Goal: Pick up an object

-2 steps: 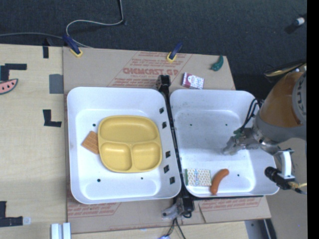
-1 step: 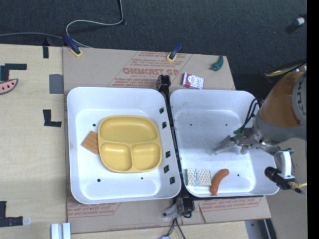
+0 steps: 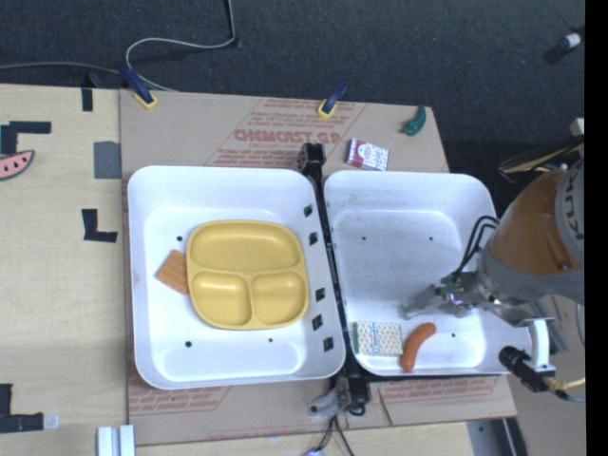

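claw low in right bin, finger state can't tell, just above the sausage and small packet; yellow divided plate in left bin.

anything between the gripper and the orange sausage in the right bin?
No. In the camera view the gripper sits just above-left of the orange sausage, and the short stretch between them is bare white floor of the right bin.

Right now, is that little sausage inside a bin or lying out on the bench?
Inside. The sausage lies flat on the floor of the right bin, near its front wall, beside a small packet.
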Tool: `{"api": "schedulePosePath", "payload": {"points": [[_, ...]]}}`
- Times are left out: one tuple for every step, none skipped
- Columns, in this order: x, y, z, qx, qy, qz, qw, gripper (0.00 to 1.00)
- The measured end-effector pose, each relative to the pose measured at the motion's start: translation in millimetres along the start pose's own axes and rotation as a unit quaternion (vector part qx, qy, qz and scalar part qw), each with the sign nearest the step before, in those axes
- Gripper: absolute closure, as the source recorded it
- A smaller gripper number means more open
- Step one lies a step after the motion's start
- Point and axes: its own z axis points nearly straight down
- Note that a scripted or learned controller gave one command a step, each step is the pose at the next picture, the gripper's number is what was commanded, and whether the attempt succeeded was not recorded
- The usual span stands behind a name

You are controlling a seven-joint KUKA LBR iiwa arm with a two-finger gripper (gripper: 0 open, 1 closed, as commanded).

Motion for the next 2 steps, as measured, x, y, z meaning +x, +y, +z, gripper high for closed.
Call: {"api": "schedulePosePath", "payload": {"points": [[-0.6, 0.7, -9.8, -0.001, -0.001, 0.000, 1.0000, 1.00], [-0.6, 0.6, -9.7, -0.001, -0.001, 0.000, 1.0000, 0.00]]}}
